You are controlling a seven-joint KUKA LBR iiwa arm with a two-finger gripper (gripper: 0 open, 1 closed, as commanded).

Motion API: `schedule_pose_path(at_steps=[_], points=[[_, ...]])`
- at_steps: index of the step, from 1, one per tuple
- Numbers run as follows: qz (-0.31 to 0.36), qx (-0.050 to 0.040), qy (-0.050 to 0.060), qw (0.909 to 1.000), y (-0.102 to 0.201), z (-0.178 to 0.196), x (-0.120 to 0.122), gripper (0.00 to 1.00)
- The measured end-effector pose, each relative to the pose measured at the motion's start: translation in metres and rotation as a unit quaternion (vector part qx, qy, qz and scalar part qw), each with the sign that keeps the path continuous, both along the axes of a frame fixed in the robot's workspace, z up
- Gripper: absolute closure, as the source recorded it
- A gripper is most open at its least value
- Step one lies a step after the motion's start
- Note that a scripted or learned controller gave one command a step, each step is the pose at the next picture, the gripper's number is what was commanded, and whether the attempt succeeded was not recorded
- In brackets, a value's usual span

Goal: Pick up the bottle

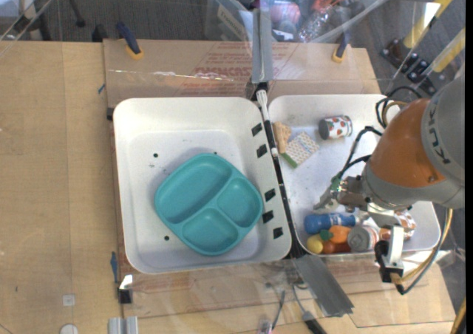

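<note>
Hand low over the near end of the right bin, just above the bottle.

From above, the grey arm with its orange band reaches in from the right and bends down into the right bin; whether the hand is clenched or released cannot be told, as the wrist hides it. The bottle, blue with a white label, lies on its side near the bin's near wall, beside an orange and yellow toy and a grey round cap. Farther back in that bin sit a small spotted cup on its side and a patterned card. The left bin holds a teal divided plate. Both bins rest on the table.
</note>
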State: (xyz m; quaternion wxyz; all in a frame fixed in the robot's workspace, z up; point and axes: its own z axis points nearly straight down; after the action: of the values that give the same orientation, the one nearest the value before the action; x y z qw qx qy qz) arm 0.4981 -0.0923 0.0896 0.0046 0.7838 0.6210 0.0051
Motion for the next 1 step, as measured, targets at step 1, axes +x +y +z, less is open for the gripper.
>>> schedule_pose_path(at_steps=[1], points=[[0.030, -0.0007, -0.004, 0.9995, -0.0013, 0.0007, -0.0118, 0.00]])
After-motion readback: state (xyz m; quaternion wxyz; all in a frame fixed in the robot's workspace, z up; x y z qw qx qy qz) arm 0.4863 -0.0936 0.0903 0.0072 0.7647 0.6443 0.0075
